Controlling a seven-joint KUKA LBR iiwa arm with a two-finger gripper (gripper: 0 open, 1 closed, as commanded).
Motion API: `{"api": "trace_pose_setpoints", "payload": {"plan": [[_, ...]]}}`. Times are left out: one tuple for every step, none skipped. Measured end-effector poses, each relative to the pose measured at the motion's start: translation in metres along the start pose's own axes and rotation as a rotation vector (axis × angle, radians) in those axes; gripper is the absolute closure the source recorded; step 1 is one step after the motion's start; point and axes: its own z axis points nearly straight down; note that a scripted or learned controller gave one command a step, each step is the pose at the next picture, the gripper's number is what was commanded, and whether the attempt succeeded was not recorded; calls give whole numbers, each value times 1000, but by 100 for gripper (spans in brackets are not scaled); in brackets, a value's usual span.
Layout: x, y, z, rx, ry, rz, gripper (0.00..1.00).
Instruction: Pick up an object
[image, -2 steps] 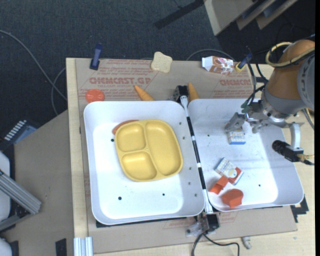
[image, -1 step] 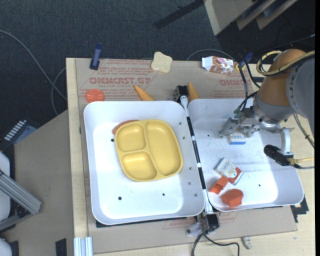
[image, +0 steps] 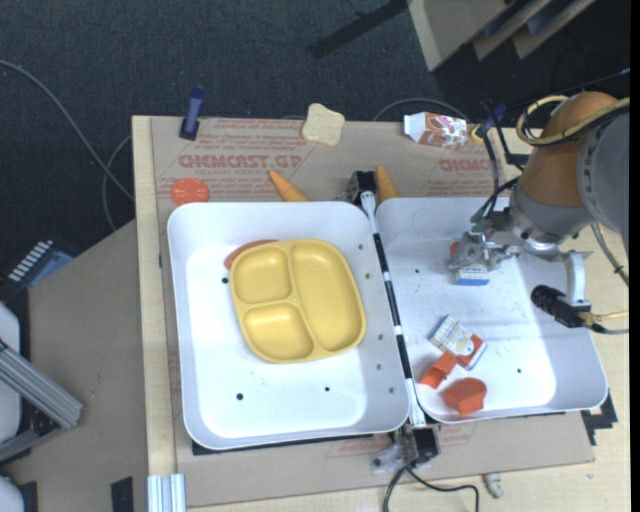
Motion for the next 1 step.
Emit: {"api": "trace_pose_setpoints", "payload": {"plan": [[57,32,11,9,2,0,100]]}}
